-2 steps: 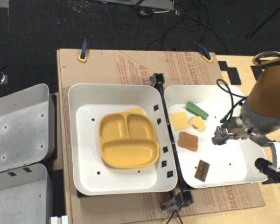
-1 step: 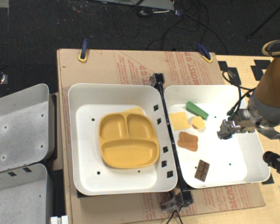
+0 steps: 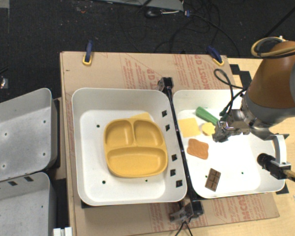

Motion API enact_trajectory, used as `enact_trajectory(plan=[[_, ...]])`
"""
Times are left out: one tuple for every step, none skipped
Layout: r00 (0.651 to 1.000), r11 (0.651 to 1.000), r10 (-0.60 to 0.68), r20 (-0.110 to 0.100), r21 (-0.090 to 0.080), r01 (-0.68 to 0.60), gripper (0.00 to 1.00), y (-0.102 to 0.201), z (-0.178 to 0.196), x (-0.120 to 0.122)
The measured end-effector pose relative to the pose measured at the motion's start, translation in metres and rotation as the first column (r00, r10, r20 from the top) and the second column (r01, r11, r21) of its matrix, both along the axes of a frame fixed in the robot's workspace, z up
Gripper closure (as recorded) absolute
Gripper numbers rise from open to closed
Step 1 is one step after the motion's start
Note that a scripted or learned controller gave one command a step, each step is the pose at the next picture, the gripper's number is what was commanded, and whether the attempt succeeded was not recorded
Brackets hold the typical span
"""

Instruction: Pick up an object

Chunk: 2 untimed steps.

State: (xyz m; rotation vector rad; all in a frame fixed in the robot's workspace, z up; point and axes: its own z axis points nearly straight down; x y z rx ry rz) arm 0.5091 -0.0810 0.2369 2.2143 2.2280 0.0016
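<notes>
Over on the right half of the surface point(image 3: 137, 63), the arm point(image 3: 274, 90) is reaching in and its pincer point(image 3: 220, 133) is hanging low in the right bin point(image 3: 236, 183), near that bin's left-middle part. Honestly can't tell if the pincer is apart or together, it's just a dark blob from this angle, and nothing is visibly sitting between it.

Counting stuff: two white bins side by side. The left bin point(image 3: 88, 181) is holding one yellow divided plate point(image 3: 135, 148), three compartments, sitting pretty much in the middle of that bin.

The right bin is carrying five small pieces, all bunched toward its left side:
- one green stick-shaped piece point(image 3: 205, 115), lying tilted near the upper left, just beside the pincer
- one pale yellow square slice point(image 3: 189, 128), under the green one
- one small yellow lump point(image 3: 208, 129), right beside the slice and apparently touching the pincer's tip
- one orange toast-looking piece point(image 3: 198, 149), below the slice
- one brown chocolate-bar piece point(image 3: 213, 180), near the bin's front edge, well apart from the rest

Two clamps are sitting on the surface's far edge, one point(image 3: 88, 53) on the left and one point(image 3: 215, 54) on the right.
</notes>
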Motion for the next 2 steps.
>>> enact_trajectory(plan=[[1.0, 1.0, 0.001, 0.0, -0.001, -0.001, 1.0, 0.049, -0.012, 0.026], [1.0, 1.0, 0.001, 0.001, 0.0, -0.001, 1.0, 0.105, -0.014, 0.045]])
